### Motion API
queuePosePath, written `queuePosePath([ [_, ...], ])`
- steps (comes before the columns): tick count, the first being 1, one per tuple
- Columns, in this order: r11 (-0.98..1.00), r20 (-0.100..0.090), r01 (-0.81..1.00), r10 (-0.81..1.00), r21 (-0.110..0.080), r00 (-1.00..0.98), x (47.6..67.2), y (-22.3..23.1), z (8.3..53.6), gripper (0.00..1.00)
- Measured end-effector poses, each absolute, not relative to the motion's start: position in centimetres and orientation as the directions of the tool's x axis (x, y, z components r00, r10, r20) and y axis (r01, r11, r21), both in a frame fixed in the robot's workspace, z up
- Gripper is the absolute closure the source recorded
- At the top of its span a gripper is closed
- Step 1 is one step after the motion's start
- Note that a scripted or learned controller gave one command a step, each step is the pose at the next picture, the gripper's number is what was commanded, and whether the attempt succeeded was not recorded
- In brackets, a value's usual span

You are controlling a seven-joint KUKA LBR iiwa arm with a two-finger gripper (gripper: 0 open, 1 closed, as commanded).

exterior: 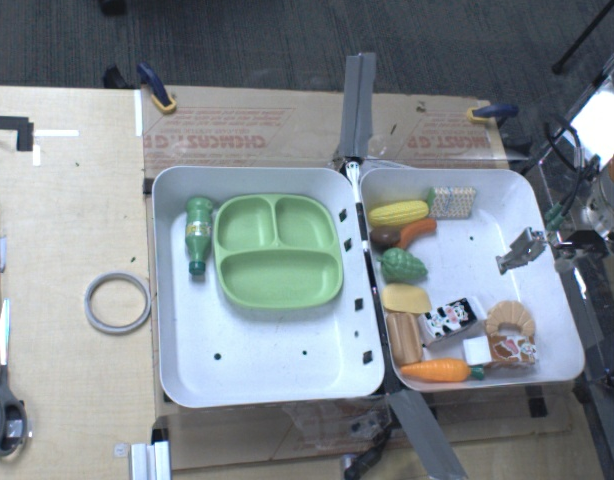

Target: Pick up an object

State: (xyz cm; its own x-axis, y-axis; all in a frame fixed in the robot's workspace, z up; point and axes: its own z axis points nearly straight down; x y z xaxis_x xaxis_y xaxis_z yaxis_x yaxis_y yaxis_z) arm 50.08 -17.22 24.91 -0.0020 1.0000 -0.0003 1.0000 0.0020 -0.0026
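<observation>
My gripper [519, 249] hovers over the right side of the right bin [487, 233], open with nothing between its fingers. Toy food lies along that bin's left and front: a corn cob [398, 212], an orange carrot piece [419, 231], a green leafy vegetable [403, 265], a yellow cheese slice [405, 298], a cow-patterned carton [449, 321], a long carrot [437, 371] and a tan ring-shaped bread [510, 318]. The carton and bread lie just below and left of the gripper. The left bin [267, 353] holds a green divided plate [279, 251] and a green bottle [198, 233].
A speckled block [453, 201] sits at the right bin's back. A metal divider bar [358, 108] runs between the bins. On the bench to the left lie a tape ring [117, 301] and scissors [5, 413]. Cables and arm hardware crowd the right edge.
</observation>
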Motion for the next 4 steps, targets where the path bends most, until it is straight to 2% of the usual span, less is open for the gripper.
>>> queuePosePath([
  [1, -0.003, 0.000, 1.000, 1.000, -0.001, 0.003, 56.0, -14.6, 9.1, 0.00],
  [2, -0.026, -0.001, 1.000, 1.000, -0.002, 0.026, 61.2, -9.2, 9.1, 0.00],
  [3, 0.190, -0.001, 0.982, 0.982, -0.001, -0.190, 57.8, -5.4, 19.1, 0.00],
  [4, 0.192, -0.001, 0.981, 0.981, -0.002, -0.192, 57.8, -10.5, 9.1, 0.00],
])
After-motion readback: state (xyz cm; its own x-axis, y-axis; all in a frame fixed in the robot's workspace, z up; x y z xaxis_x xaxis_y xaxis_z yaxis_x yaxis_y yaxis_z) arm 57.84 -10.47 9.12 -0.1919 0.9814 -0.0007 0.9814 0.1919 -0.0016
